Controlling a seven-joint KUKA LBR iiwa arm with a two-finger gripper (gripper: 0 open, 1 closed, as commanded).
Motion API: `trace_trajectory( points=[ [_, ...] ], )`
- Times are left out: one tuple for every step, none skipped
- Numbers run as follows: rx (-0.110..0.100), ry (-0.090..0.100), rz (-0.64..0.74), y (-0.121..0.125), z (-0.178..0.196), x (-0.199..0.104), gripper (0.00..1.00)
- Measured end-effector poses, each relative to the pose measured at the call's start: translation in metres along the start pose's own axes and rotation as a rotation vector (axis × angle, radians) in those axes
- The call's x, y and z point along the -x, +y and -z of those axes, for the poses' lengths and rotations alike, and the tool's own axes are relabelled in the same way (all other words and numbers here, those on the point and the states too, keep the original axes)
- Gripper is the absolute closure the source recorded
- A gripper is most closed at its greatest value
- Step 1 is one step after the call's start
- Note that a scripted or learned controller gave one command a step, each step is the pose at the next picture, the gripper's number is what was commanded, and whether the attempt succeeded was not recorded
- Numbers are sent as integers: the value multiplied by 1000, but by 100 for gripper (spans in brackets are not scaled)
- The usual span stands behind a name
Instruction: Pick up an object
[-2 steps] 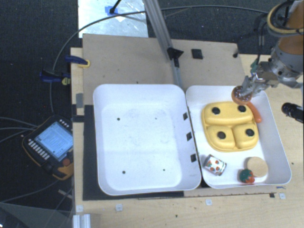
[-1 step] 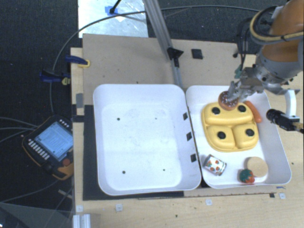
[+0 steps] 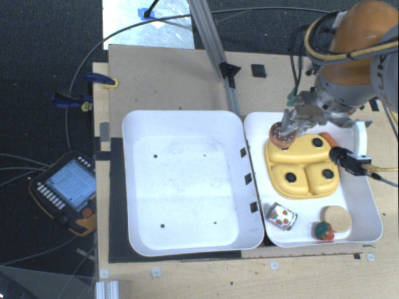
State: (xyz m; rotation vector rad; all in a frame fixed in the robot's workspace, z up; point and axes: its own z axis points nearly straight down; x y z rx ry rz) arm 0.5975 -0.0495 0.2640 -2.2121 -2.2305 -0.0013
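Dark carpet surrounds a tan board bench [image 3: 168, 80] that carries two shallow white bins side by side. At 9 o'clock, off the bench, a grey-and-orange handheld pendant with a lit blue screen [image 3: 67, 189] lies on the carpet. Left of centre sits the left white plastic bin [image 3: 140, 229]. At 3 o'clock is the right white plastic bin [image 3: 368, 210]. It holds a yellow moulded plastic block with three dark dots [image 3: 303, 167] in its upper half. Along its 6 o'clock edge lie a small white cup with coloured spots [image 3: 282, 216], tipped on its side, a small green-and-red round toy [image 3: 322, 230], and, touching that toy, a tan round disc [image 3: 337, 217]. A brown ring-shaped object [image 3: 281, 135] rests at the yellow block's 11 o'clock corner. The grey two-finger gripper [image 3: 288, 128] stands directly over this ring, touching it. Whether the fingers are spread or pinching cannot be told.
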Motion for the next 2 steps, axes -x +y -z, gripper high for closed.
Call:
trace_trajectory(
  points=[
    [0, 2, 2, -3, -4, -61, 100],
    [-1, 1, 2, -7, -20, -122, 100]
  ],
)
